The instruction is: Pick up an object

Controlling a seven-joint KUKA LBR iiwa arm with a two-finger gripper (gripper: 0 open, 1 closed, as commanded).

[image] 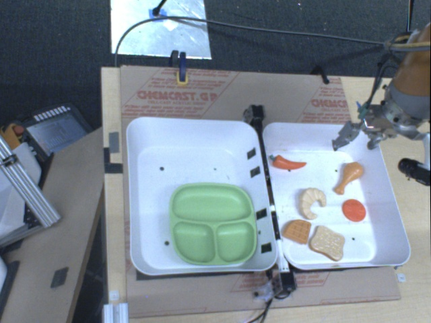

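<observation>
Toast slice (327,241): we log it nearest us, at the front of the right bin (397,237), lying flat, touching or just beside the cracker.
Cracker (296,231): front-left corner of the right bin, close to the divider between the bins; we judge it awkward to grip so near the wall.
Green tray (212,222): a three-compartment plate sitting in the front half of the left bin (145,180); we see nothing in its compartments.
Croissant (312,201): mid right bin, just behind the cracker, with free space round it.
Red disc (354,210): right of the croissant, apart from it, flat on the floor.
Drumstick (349,176): behind the disc, tilted, its thick end toward the back; we rate it the nearest candidate to the tool.
Chilli pepper (288,163): back-left of the right bin, near the divider, lying lengthwise.
Gripper (357,134): poised over the back edge of the right bin, above and behind the drumstick; two fingers read as spread apart with nothing between them. We take this as an approach pose, no object yet picked.
Arm (409,86): enters from the right, wrist angled down toward the bin.
</observation>
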